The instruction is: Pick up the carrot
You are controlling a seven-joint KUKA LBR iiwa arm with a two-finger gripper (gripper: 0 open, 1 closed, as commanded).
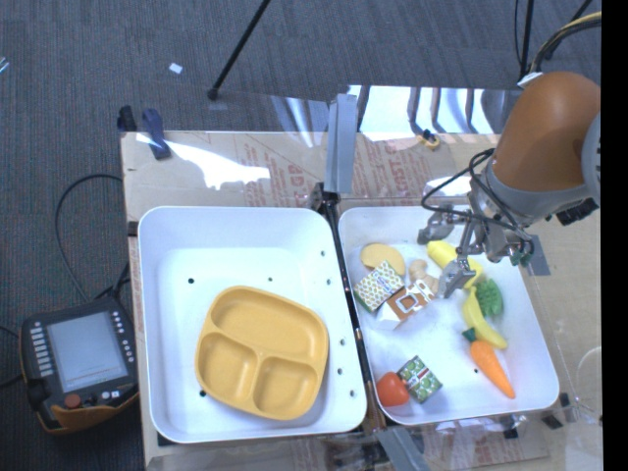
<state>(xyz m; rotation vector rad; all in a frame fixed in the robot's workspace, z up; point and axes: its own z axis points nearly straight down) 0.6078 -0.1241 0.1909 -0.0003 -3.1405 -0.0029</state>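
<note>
Hovering: gripper [459, 281] hangs over the upper middle of the right bin [546, 361], above the toy food; nothing seen between its jaws.
Jaw state: cannot tell how wide they stand; dark linkage and cables clutter the tip.
Beneath the tip: yellow lemon-like piece [442, 253], banana [479, 318] and green broccoli-like piece [490, 297] sit just beside it.
Carrot: carrot [491, 365] lies flat near the right wall, leaf end touching the banana's lower end, point aimed at the lower right corner; apart from the gripper.
Doing it well: judge the tip should shift toward the carrot's mid-body and close across its width, away from the banana.
Nearby: tomato [392, 389] and small patterned box [420, 379] lie well left of the carrot.
Left bin: yellow divided tray [261, 351].
Hard to read: tip height above the bin; wrist hides part of the bin's upper right.
</note>
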